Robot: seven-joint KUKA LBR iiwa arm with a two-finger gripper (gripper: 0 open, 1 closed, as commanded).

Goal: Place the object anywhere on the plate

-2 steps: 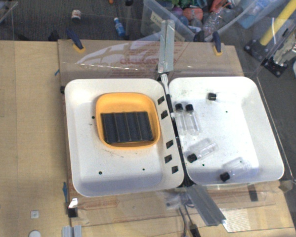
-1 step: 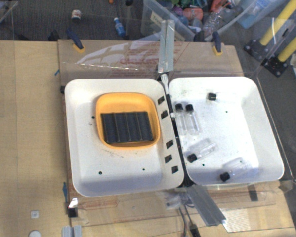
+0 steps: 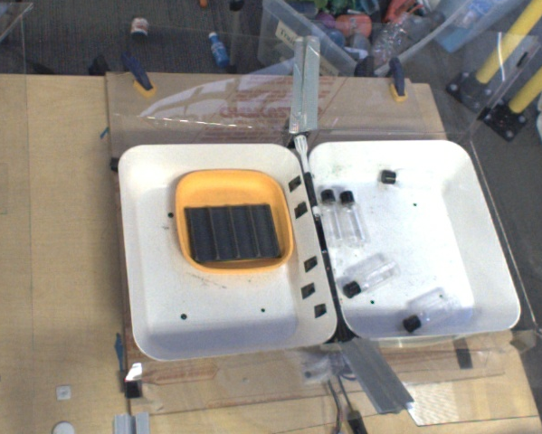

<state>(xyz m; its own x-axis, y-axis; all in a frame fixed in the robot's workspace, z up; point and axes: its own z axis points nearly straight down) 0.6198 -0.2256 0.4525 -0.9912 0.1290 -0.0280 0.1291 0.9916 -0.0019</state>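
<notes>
Listing what we see: left white bin (image 3: pixel 153 324) holds a square orange plate (image 3: pixel 191 188) bearing a dark ribbed slab (image 3: pixel 232 233). Right white bin (image 3: pixel 451 233) holds several clear plastic vials with black caps (image 3: pixel 347 222), lying apart from one another. End effector's state: we cannot tell.

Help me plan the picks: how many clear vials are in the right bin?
4, plus a loose black cap: two upright-lying vials side by side at upper left, one mid-bin, one near the front.
</notes>
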